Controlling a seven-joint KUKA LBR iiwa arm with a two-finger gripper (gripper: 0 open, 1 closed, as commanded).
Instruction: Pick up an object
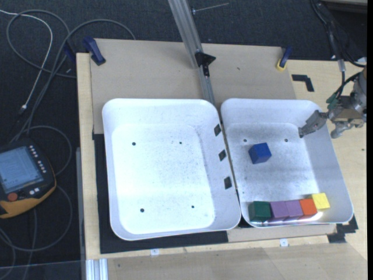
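A blue cube (260, 152) lies alone near the middle of the right bin (326, 156). Along that bin's front wall sits a row of cubes: green (261, 210), purple (284, 209), orange (308, 206) and yellow (321, 201). My gripper (319, 132) hangs over the right bin's back right corner, to the right of and behind the blue cube. Its two fingers are spread open with nothing between them.
The left bin (116, 156) stands beside the right one, joined by black clips (222, 154). A slanted metal pole (187, 34) rises behind the bins. A teach pendant (23, 171) and cables lie on the floor at the left. Blue clamps (93, 50) grip the bench's back edge.
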